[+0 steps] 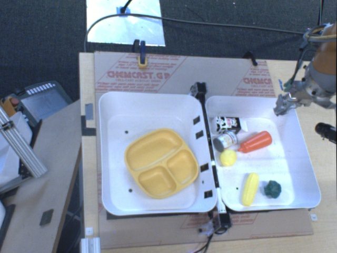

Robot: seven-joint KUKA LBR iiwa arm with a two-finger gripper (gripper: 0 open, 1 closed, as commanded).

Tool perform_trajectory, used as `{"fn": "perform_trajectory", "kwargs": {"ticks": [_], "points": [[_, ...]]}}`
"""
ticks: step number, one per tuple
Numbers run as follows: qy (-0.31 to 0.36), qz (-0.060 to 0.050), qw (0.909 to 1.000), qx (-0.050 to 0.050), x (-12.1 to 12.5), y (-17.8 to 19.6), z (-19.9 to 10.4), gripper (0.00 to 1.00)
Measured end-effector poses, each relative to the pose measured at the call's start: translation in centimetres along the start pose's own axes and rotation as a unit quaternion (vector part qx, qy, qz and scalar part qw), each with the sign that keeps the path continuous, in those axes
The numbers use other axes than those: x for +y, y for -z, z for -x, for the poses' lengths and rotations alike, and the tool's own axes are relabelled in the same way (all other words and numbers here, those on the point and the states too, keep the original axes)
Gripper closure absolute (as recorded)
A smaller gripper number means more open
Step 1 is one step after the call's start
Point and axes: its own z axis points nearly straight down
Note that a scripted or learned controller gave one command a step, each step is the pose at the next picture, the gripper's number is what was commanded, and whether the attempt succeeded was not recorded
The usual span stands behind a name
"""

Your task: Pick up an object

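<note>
The small grey metal two-finger gripper (281, 105) hangs over the far right corner of the right shallow white plastic bin (300, 157), at its rim; how wide the jaws stand I cannot tell, because they are small and blurred here; nothing is seen between them. Behind it rises the grey arm with an orange band (321, 62), coming in from the right.

All the loose things lie in the right bin, well apart from the gripper, mostly toward the divider side; a small black-and-white patterned carton (227, 124) lies at the far left; just below it a short silver metal can with a dark label (226, 140) lies on its side; an orange plastic carrot (256, 142) lies tilted beside the can, its thin end touching it or nearly so; a small round yellow ball-like fruit (228, 158) sits just under the can; nearer the front lie a yellow plastic corn cob (249, 188) and, beside it, a dark green lumpy toy (272, 189).

The left shallow white plastic bin (113, 120) holds a yellow plastic tray with three compartments (160, 163), lying flat and turned at an angle.
</note>
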Motion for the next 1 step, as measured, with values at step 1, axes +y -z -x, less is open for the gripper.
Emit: {"fn": "perform_trajectory", "kwargs": {"ticks": [1], "points": [[0.0, 0.0, 1.0, 0.0, 0.19, 5.47, 0.04, 1.0]]}}
